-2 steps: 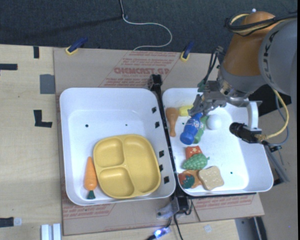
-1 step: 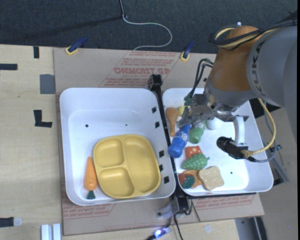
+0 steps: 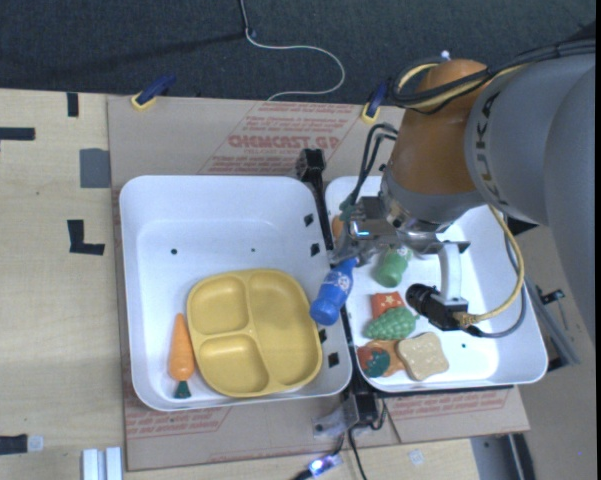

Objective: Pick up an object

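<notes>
One blue bottle (image 3: 331, 293) below hand (image 3: 365, 236)

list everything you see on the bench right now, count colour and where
left bin: 1, white, left half of the bench
right bin: 1, white, beside the left bin, under the arm
divided plate: 1, yellow, three compartments, in the left bin toward its near right
carrot: 1, orange with a green end, in the left bin, left of the plate
bottle: 1, blue, tilted across the wall between the two bins
green cylinder: 1, green, right bin, just below the wrist
toy food pieces: a small cluster, green, orange-red and teal, near front of the right bin
bread slice: 1, tan, right bin front
cardboard sheet: 1, brown, under both bins
arm: 1, grey with orange band, over the right bin
</notes>
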Action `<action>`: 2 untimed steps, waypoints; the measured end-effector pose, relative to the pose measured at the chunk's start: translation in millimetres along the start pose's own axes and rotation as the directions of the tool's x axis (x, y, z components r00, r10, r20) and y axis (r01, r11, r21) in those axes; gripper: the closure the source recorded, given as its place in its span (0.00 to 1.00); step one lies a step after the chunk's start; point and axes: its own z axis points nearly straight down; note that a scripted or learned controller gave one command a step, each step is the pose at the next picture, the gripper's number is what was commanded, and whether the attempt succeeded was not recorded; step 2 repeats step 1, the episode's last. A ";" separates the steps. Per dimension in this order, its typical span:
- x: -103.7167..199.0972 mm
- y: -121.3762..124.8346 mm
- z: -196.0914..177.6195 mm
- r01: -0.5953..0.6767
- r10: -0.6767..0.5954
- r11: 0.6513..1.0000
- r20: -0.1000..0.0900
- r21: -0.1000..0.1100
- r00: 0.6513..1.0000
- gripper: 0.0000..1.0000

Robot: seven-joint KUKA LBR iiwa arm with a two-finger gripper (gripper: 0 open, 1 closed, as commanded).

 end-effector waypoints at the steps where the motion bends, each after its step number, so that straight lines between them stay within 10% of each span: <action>1: -6.8 8.8 -11.8 -0.003 0.003 1.000 0.001 -0.003 1.000 1.00; 2: -6.8 8.8 -11.8 -0.003 0.003 1.000 0.001 -0.003 1.000 1.00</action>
